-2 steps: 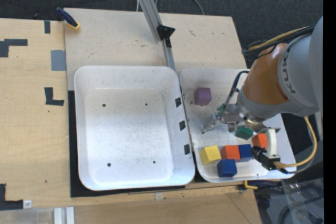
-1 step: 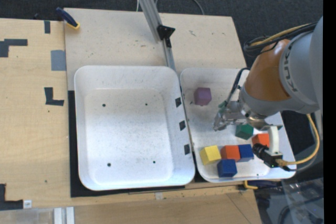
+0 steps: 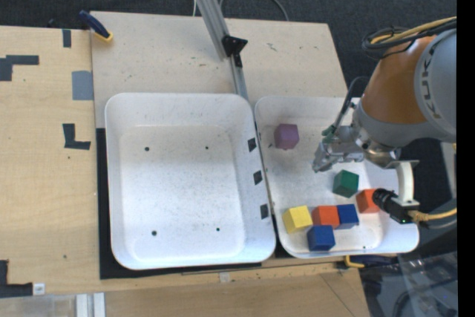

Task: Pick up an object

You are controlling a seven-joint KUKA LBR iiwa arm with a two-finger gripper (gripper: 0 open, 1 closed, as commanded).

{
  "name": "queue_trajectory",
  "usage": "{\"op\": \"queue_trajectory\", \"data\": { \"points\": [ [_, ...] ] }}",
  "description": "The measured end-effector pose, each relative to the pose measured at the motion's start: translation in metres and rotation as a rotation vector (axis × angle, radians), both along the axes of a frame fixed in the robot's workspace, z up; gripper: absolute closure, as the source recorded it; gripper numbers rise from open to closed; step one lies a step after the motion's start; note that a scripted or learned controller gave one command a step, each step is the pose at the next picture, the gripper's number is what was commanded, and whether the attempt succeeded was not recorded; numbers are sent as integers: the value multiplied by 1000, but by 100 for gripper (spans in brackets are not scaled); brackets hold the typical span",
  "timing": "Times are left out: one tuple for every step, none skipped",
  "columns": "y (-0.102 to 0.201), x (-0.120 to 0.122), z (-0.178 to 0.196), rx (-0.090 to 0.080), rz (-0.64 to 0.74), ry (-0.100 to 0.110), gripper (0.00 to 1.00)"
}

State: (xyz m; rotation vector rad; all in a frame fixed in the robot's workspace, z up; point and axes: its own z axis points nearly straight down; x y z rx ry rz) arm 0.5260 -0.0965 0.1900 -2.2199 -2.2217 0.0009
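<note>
While the arm reaches in from the right of the frame, the gripper [image 3: 326, 159] hangs over the right bin [image 3: 297, 111], mid-right of frame; whether the fingers are released or clenched, cannot tell, too small and dark from this slant, and nothing is visibly between them. Candidate things all lie in the right bin: green cube [image 3: 346, 182] just beside the gripper, down and to its right, nearest by far; purple cube [image 3: 286, 135] near, up and to its left; orange cube [image 3: 367, 200] further lower right, partly behind arm hardware. Along the bin's lower edge sits a cluster: yellow cube [image 3: 299, 217], red-orange cube [image 3: 325, 216], blue cube [image 3: 347, 215] in a row, touching or nearly so, with a second blue cube [image 3: 320, 237] just below them. Left bin [image 3: 119, 111] sits left of centre on the desk [image 3: 148, 48]. Judgement: no pick made yet; green cube is the likely target, needing a short shift toward lower right, then descent. Cubes have no long axis, so wrist angle matters little; the crowded row looks riskier to grab.
</note>
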Motion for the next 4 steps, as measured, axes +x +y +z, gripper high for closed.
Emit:
{"op": "queue_trajectory", "data": {
  "points": [
    [0,1,25,0,0,-2,100],
    [58,-7,29,2,6,1,100],
    [118,6,32,2,8,0,100],
    [170,16,39,1,7,0,100]
  ]
}}
